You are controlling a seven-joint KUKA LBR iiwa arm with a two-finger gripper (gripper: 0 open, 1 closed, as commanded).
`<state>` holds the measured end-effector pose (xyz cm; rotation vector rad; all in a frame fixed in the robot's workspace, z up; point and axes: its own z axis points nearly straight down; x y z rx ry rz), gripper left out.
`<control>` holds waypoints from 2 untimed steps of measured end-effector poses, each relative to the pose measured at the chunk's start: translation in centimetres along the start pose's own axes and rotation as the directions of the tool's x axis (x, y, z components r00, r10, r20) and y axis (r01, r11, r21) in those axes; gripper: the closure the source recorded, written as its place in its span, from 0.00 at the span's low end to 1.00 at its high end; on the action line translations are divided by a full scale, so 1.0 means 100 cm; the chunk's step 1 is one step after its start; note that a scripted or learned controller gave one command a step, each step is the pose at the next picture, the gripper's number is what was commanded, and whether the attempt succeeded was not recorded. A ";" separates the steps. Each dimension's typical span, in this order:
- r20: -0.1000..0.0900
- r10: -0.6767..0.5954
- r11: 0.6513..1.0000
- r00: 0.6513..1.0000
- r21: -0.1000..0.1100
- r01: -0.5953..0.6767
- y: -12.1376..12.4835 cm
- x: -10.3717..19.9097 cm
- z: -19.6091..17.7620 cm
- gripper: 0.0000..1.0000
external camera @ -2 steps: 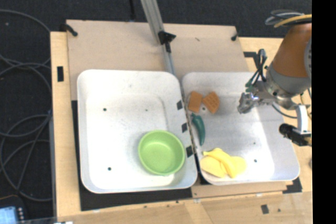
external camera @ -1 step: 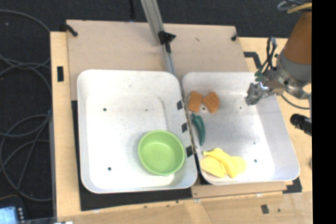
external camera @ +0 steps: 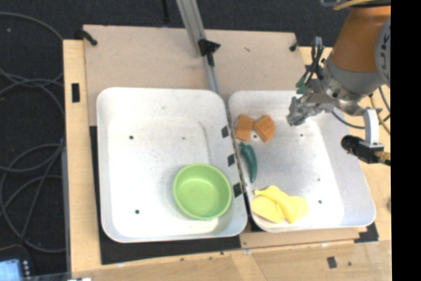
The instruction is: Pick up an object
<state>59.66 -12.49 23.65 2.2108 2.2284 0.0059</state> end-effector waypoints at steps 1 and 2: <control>0.000 0.002 1.000 1.000 0.004 -0.002 0.008 0.051 0.009 1.00; -0.001 0.000 1.000 1.000 0.002 0.000 0.020 0.103 -0.003 1.00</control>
